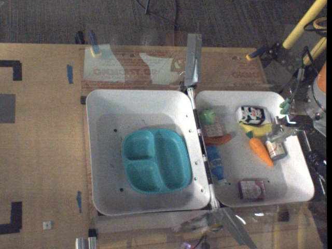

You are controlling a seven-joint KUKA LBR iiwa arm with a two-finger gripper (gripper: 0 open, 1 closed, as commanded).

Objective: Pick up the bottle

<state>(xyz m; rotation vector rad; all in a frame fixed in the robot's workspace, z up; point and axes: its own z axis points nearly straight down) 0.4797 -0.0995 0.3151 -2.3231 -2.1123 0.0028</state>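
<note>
Bottle status: it lies on its side on the floor of the right bin, hard against that bin's left wall, its blue body pointing toward the near edge; it looks small and partly clear, and its cap end is too blurred for me to call. It is not lifted and nothing of mine is touching it. My pincer sits at the far right side of the same bin, low over a small jar-like item and just beside the carrot, well apart from the bottle. Whether it is open or closed I cannot tell from this angle; the metal parts blur together and I see no object between them. Other contents of the right bin: a green item near the upper left corner, a red piece below it, a black-and-white carton, a yellow item next to the carrot, and a dark pink packet near the front. The left bin carries a teal divided plate. Both bins rest on the desk. Assessment: the task is not begun in any way that shows. What remains, in my judgement, is the whole job: cross the bin leftward, descend on the bottle, close on it and raise it. Its place against the wall may leave little room for one side of the pincer.
</note>
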